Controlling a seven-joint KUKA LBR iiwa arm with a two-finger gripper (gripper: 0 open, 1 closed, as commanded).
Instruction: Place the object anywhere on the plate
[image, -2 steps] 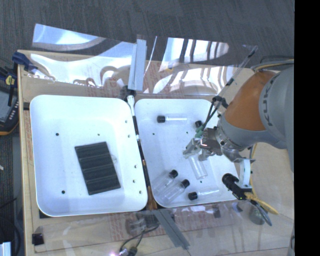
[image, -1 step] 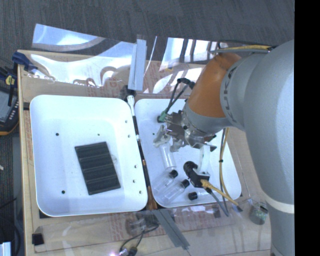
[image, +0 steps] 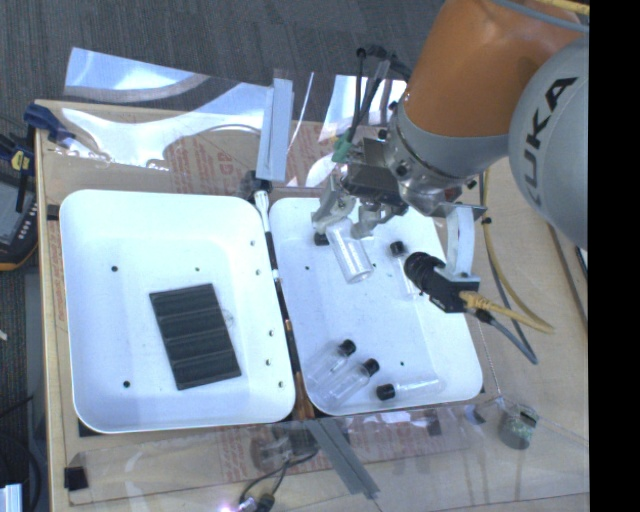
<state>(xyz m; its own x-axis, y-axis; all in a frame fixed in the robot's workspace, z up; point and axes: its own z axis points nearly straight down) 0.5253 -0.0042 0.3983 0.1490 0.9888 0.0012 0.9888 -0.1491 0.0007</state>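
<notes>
Two white bins, a dark ribbed plate, clear black-capped vials, an orange-banded grey arm.

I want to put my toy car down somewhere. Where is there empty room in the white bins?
The left bin has wide bare floor all around the dark ribbed plate, mostly above it and to its left. In the right bin, the middle is bare. It is crowded at the top, under the gripper with a clear vial, and at the bottom by the black-capped vials.
</notes>
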